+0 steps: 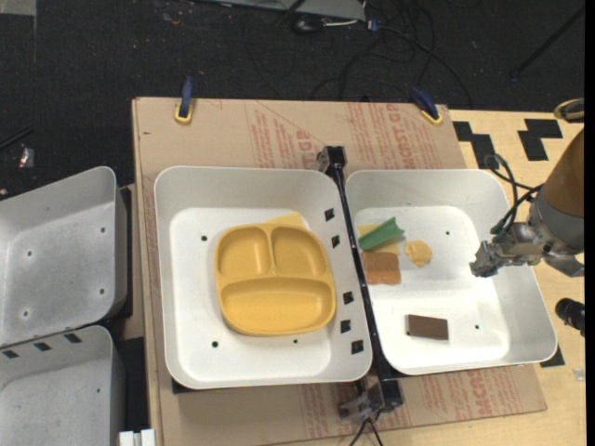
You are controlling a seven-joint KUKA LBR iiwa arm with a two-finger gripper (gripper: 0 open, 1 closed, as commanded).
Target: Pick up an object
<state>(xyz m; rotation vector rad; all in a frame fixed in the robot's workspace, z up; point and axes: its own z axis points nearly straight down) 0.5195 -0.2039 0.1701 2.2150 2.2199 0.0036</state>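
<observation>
Brown block [427, 327] in right bin [521, 342]; tool [485, 263] above bin, finger state unclear.

From my seat I see the table [279, 128] as a tan board with red printed lettering, set against a dark floor [74, 54]. Two clamps grip its far edge — one blue-and-yellow clamp [186, 100] at the left, another clamp [426, 105] toward the right. Two shallow white bins sit directly on it, side by side and touching along a black divider strip [351, 258]. The left bin [181, 277] fills the middle of the board; the right bin [493, 203] reaches toward the right edge. Bare board shows in front of both bins — and behind them.
</observation>
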